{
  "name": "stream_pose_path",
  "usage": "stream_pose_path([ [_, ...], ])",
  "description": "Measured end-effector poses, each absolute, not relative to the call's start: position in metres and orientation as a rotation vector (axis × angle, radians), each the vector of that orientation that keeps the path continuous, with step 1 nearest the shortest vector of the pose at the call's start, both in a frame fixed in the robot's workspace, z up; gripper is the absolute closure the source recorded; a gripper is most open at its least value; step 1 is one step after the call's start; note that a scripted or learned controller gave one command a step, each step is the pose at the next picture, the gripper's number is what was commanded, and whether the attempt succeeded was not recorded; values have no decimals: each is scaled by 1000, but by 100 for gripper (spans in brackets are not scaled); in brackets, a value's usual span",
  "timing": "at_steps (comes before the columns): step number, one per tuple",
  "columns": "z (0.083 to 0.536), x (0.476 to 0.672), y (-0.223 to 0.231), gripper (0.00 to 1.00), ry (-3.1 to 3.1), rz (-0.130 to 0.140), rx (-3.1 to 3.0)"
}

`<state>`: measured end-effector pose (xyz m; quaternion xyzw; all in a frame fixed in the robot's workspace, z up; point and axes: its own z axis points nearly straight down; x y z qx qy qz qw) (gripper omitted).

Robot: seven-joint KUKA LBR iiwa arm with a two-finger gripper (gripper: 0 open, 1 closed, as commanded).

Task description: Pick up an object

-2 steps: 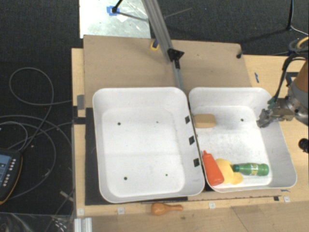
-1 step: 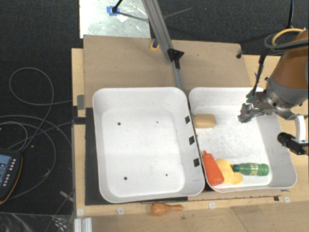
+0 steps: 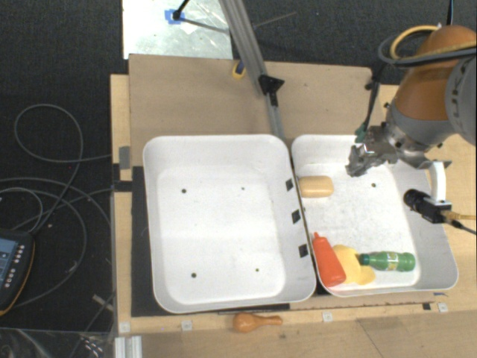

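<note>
My gripper (image 3: 358, 162) hangs over the back of the right bin (image 3: 373, 203), reaching in from the right, with nothing visibly between its fingers. A tan bread-like block (image 3: 316, 186) lies at the bin's left wall, left of and slightly nearer than the gripper. Along the bin's front lie a red-orange bottle (image 3: 328, 260), a yellow piece (image 3: 352, 265) and a green bottle (image 3: 388, 260) on its side, well nearer than the gripper.
The left bin (image 3: 220, 222) sits next to the right one, joined by black clips. A slanted metal pole (image 3: 250, 47) crosses the bench behind the bins. A brown pear-shaped object (image 3: 256, 321) lies on the bench in front of the bins.
</note>
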<state>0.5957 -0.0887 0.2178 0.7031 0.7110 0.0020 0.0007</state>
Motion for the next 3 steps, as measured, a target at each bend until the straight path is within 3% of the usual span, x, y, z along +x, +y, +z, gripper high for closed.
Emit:
stream_pose_path([
  [3, 221, 664, 64, 100, 2232, 6, 2210],
])
